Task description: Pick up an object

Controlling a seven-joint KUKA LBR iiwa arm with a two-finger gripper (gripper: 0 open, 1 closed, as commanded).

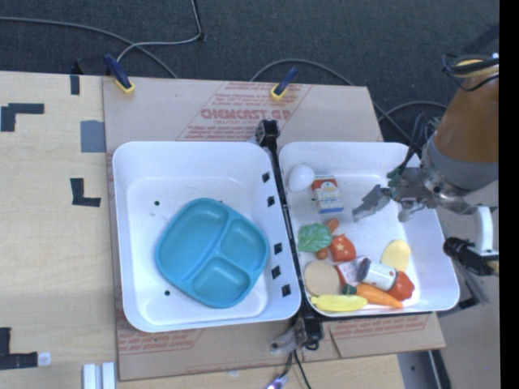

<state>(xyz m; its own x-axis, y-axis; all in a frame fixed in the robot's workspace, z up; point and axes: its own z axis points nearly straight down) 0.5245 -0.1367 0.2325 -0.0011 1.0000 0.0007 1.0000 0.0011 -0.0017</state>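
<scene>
A yellow banana (pixel 339 303) is lying along the near rim of the right bin (pixel 428 298), with an orange carrot (pixel 378 295) just beside it and a round tan bread slice (pixel 319 278) touching its left end. Just behind them, a small white bottle with a red cap (pixel 379 277) is resting on its side, a pale yellow lemon-like piece (pixel 396 254) is sitting close by, and a red piece (pixel 342 248) is leaning against a green leafy piece (pixel 314 237). Farther back, a small white carton with red print (pixel 327 194) is standing near a white egg (pixel 301 176) (tucked against the divider).

The gripper (pixel 388 201) is hovering over the back right part of this bin, its fingers (pixel 366 203) spreading apart with nothing between them, well clear of the carton.

The left bin (pixel 130 217) is holding a blue divided plate (pixel 212 252), lying flat. Both bins are sitting on a cardboard sheet (pixel 235 112) on the tabletop (pixel 40 258), clipped at its far edge by two blue and yellow clamps (pixel 118 73).
</scene>
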